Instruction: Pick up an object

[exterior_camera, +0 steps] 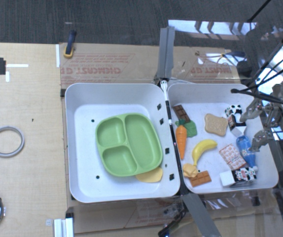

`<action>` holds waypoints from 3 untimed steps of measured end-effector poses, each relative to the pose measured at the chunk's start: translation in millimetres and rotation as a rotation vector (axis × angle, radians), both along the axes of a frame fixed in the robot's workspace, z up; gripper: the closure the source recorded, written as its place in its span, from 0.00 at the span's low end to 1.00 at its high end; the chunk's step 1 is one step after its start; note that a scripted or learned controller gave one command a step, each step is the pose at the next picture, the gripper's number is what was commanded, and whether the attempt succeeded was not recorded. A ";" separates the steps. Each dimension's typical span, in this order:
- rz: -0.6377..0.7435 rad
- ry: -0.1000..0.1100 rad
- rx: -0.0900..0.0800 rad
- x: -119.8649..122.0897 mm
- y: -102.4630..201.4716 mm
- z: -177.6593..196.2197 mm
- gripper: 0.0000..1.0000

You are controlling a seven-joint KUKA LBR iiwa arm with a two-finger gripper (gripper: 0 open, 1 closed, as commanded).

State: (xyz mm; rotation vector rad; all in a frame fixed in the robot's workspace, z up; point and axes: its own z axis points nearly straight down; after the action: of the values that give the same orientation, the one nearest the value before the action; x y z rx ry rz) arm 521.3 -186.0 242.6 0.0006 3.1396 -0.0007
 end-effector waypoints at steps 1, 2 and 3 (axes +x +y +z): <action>-0.110 -0.012 -0.003 -33.4 -10.8 -125.9 0.00; -0.025 0.000 0.000 -13.6 52.6 -150.2 0.00; -0.125 -0.001 0.000 -1.4 91.0 -150.0 0.00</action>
State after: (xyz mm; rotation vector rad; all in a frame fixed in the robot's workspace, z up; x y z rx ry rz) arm 519.9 -94.9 92.6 0.1959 3.1321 -0.0013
